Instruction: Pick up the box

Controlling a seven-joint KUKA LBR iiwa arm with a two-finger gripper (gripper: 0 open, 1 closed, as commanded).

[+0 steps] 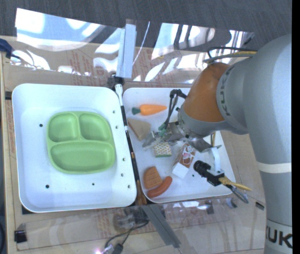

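The gripper (163, 136) hangs low in the right bin (221, 187); whether it is spread or closed cannot be told. The box (184, 160) lies just right of it, near a small checkered block (163, 150). One carrot (152, 109), one sausage (160, 186) share that bin. One green divided plate (81, 142) sits in the left bin (25, 184). Both bins rest on a wooden bench (60, 226) over dark carpet.

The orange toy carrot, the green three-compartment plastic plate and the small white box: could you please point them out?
Orange toy carrot (153, 109), camera view, mid-body.
Green three-compartment plastic plate (81, 156), camera view, largest compartment.
Small white box (184, 160), camera view, top face.
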